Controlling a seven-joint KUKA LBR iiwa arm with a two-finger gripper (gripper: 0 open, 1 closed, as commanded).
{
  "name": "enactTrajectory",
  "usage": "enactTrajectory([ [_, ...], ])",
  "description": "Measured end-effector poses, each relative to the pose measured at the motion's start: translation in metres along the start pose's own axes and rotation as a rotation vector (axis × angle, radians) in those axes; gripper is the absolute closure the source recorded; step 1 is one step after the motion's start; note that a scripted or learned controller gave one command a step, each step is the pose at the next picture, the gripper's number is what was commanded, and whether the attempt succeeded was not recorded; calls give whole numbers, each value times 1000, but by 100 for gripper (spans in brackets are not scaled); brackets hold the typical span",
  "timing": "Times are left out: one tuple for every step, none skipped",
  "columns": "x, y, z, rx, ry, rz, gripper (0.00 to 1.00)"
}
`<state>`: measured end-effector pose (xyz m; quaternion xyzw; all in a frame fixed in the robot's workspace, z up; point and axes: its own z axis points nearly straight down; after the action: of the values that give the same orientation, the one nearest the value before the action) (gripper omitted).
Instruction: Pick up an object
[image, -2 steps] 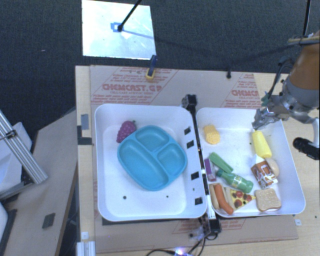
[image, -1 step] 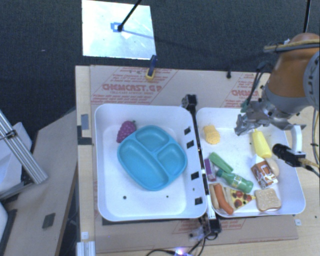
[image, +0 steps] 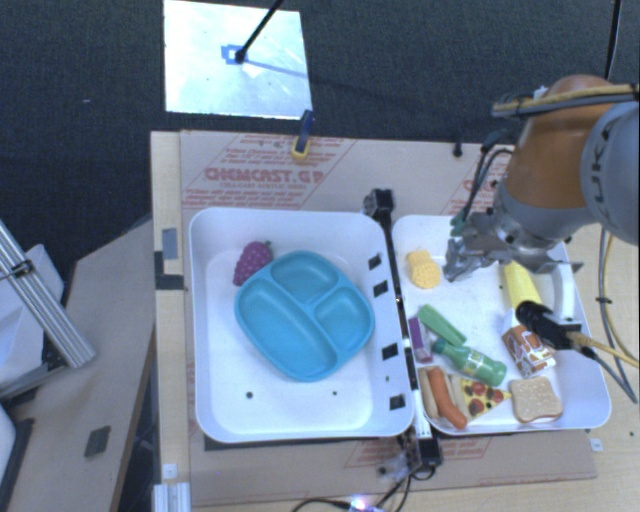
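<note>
I can't tell my gripper's state; the corn cob beside it, near the right bin's back-left corner, looks light and rigid, so I'd pinch it across the middle.

The arm ran off the right edge, so its upper part was cut away. Its wrist covered the far right corner of the right bin and the top end of the yellow banana. The jaws were too dark and small to tell how they stood. A purple thing lay half hidden under the green bottle; it was perhaps a toy eggplant. The metal frame was cut by the left edge.
</note>
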<state>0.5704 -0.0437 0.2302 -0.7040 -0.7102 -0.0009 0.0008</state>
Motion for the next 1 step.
enactTrajectory([
  [62, -10, -4, 0, 1, -2, 100],
])
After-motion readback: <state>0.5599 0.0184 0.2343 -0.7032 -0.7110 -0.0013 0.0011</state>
